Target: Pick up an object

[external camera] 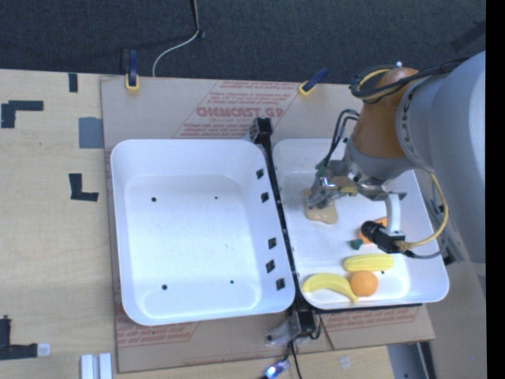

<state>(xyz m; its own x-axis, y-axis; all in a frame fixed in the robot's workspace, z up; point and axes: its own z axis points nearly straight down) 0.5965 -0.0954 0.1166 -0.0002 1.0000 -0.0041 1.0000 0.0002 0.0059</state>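
cardboard sheet (237,109) on bench (47,235)

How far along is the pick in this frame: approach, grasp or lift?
Approach looks done: the gripper is down in the right bin, right over a tan piece. Whether it has actually gripped that piece cannot be made out, and the piece appears to lie on the bin floor, so nothing looks lifted. The banana, orange and corn cob sit untouched near the front. Grasp confirmation and lift remain.
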